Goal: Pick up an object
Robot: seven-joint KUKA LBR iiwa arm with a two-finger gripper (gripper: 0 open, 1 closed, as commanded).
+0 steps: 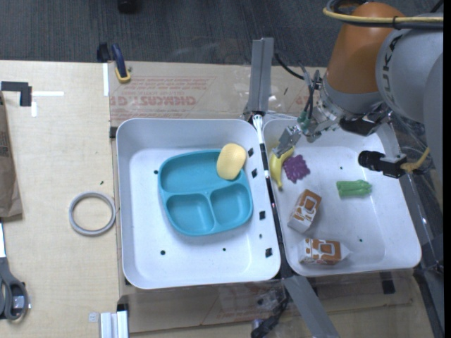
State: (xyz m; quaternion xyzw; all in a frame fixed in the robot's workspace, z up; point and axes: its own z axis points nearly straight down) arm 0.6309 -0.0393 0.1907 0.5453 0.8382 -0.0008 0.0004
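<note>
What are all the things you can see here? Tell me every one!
white bins: 2, white, side by side on the bench
divided tray: 1, blue, in the left-hand bin
lemon: 1, yellow, on the tray's upper right corner
banana: 1, yellow, right-hand bin, by its left wall
grapes: 1 bunch, purple, beside the banana
green toy: 1, green, right part of the right-hand bin
small cartons: 2, brown and white, lower part of the right-hand bin
tape ring: 1, grey, on the bench left of the bins
arm: 1, grey and orange, upper right
gripper: 1, above the banana
</note>
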